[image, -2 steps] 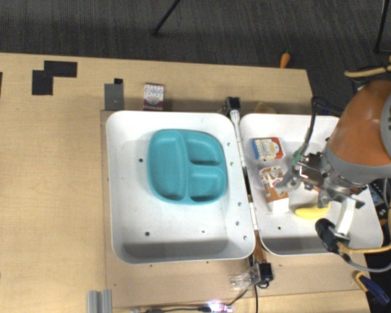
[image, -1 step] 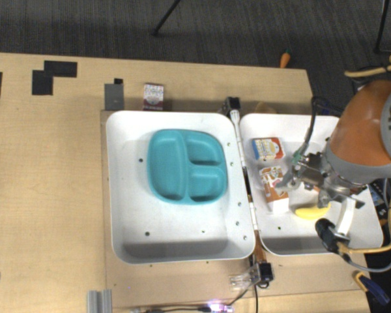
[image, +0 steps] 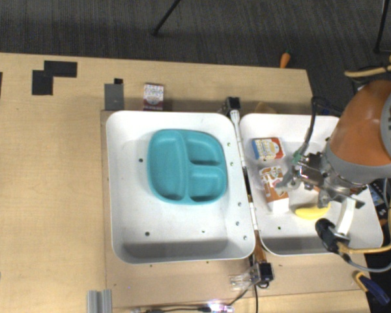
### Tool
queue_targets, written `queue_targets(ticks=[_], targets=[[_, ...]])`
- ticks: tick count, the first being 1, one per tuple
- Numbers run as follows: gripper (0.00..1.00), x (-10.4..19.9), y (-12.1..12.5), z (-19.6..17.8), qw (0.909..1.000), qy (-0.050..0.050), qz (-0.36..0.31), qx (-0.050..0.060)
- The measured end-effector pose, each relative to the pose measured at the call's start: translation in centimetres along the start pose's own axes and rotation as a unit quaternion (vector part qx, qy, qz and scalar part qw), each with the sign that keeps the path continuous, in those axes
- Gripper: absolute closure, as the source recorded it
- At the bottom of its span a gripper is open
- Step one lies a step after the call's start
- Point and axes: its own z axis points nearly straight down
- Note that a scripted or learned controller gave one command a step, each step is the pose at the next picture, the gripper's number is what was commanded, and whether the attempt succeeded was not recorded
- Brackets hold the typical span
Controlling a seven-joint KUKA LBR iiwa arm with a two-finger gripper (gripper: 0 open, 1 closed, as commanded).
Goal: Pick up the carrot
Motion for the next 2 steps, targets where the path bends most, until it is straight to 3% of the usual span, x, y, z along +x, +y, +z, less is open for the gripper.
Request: queue_targets(ticks=[2], targets=[[0.00, 0.00, 0.00, 0.00, 1.0000, 0.000, 0.000, 0.000]])
